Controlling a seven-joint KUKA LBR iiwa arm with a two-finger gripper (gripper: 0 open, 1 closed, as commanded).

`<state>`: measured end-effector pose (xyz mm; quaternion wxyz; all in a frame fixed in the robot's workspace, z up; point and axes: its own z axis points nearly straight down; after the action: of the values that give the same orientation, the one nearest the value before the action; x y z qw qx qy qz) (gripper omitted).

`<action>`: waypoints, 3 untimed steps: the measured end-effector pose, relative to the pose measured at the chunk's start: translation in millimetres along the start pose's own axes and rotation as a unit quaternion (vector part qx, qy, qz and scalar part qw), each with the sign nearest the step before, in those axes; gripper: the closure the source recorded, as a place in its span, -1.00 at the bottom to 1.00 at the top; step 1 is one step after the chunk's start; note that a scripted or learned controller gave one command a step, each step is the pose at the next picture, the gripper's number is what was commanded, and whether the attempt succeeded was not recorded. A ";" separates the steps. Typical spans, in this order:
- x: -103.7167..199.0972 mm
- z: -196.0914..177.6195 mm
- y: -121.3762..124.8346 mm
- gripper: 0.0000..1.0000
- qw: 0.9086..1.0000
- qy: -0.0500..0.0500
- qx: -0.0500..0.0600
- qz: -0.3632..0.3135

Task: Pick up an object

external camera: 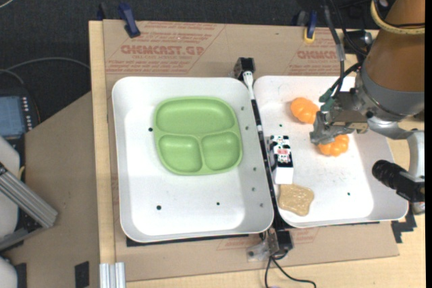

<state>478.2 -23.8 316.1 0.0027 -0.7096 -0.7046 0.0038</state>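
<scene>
- A dark carpeted floor surrounds a brown cardboard-covered bench (202,44), which fills the middle of the frame and carries red printed lettering along its upper part.
- Two shallow white bins sit side by side on it: the left bin (135,165) at centre, the right bin (358,199) at centre right.
- A green divided plate (198,135) with three compartments lies in the upper middle of the left bin.
- In the right bin, an orange piece (303,110) lies near the upper left corner.
- A second orange piece (334,145) lies just below and to the right of the first, right under the gripper.
- A small black-and-white carton (281,157) lies along the left wall of the right bin.
- A tan, flat, cookie-like piece (296,199) lies just below the carton, near the lower left corner of that bin.
- The grey arm reaches in from the right edge, and its gripper (329,133) is low over the second orange piece, apparently touching its top.
- I cannot tell how the gripper is set, or whether it has hold of anything.
</scene>
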 end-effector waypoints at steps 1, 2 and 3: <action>93.9 -47.5 0.5 1.00 1.000 0.001 -0.008 -0.008; 45.7 -16.4 0.4 1.00 1.000 0.001 -0.002 -0.001; -67.2 21.7 0.3 1.00 1.000 -0.001 -0.002 0.003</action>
<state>477.8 -91.1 294.5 0.0008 -0.7118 -0.7024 0.0030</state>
